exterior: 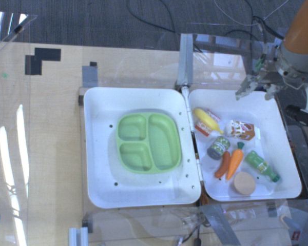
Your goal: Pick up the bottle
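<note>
Claw (257,90) well apart from bottle (262,166), carrot (234,160) just beside.

One fixed cam above bench (51,137), slanted downward, both bins (92,188) visible, mid-range

You can read no text here: the labels on the small can (218,147) and carton (242,130) are too blurred.
</note>
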Robot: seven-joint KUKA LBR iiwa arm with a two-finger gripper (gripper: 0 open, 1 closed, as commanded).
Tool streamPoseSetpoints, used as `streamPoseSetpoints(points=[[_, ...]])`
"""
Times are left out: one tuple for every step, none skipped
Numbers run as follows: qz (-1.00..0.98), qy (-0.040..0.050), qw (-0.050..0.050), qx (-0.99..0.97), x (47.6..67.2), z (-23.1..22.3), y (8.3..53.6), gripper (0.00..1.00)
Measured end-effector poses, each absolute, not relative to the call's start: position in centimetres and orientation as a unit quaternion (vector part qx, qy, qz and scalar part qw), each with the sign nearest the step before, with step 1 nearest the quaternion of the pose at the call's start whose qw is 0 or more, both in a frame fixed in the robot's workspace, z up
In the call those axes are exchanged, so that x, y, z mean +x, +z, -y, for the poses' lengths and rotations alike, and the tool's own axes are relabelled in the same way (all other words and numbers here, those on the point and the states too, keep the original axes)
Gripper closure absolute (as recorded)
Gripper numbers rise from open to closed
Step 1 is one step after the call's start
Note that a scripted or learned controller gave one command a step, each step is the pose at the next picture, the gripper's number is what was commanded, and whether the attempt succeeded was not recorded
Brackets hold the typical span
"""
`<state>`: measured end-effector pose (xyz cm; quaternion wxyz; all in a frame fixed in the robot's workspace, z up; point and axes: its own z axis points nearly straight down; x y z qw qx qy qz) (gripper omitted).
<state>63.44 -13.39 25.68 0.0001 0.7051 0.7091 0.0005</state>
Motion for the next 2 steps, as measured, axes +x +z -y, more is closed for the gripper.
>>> streamPoseSetpoints(points=[[-0.747,0.0004,0.001,0.665,57.9,18.3,18.8,0.0],[-0.78,0.0049,0.011,0.626,55.4,20.5,10.6,0.0]])
